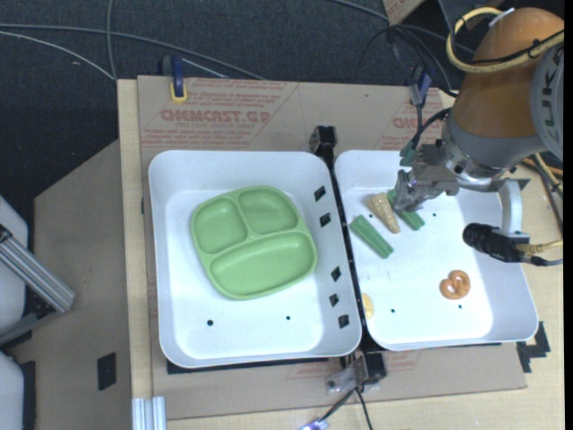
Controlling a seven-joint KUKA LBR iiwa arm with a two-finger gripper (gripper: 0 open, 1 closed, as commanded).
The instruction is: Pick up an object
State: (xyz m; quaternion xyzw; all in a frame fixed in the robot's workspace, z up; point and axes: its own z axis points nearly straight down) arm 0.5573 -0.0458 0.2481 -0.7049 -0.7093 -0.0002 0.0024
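My gripper [407, 197] hangs low over the back left part of the right bin [501, 325]. A short green piece [413, 219] lies right under its tip, partly covered by it; contact is unclear. Just left of the gripper rests a tan ridged piece [383, 210]. A longer green stick [371, 236] lies slanted in front of that, near the bin's left wall. An orange pretzel [455, 285] sits apart toward the front right of this bin. A small yellow bit [367, 306] lies at the front left wall.
The left bin [170, 267] holds a green divided plate [254, 241] in its middle. A black divider with clips [333, 231] runs between the two bins. The arm's grey and orange body [506, 79] looms over the back right of the right bin.
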